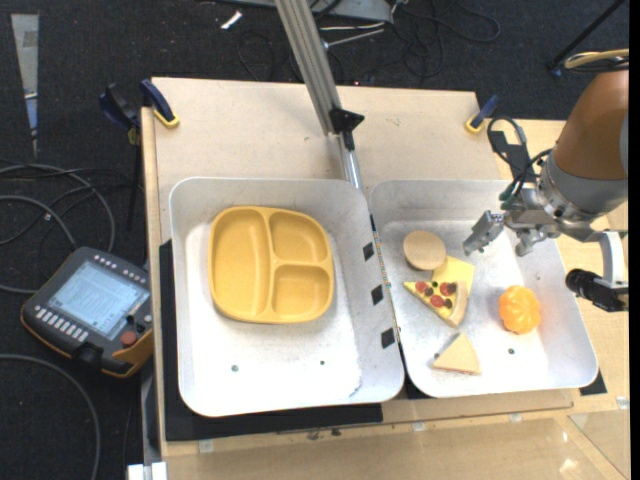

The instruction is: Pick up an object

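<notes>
The right bin [560, 368] holds a round tan cookie [424, 250], a pizza slice [443, 291], an orange fruit [519, 309] and a tan wedge [458, 355]. My gripper [503, 240] hovers over the bin's upper middle, right of the cookie and above the orange fruit. Its two fingers [480, 236] are spread open with nothing between them. The grey arm with its orange band [600, 118] comes in from the right.
The left bin [195, 368] holds a yellow divided plate [271, 264]. A slanted metal pole [310, 48] ends at the divide between the bins. Clamps sit at the bench's back corners, and a teach pendant [90, 308] lies on the floor at the left.
</notes>
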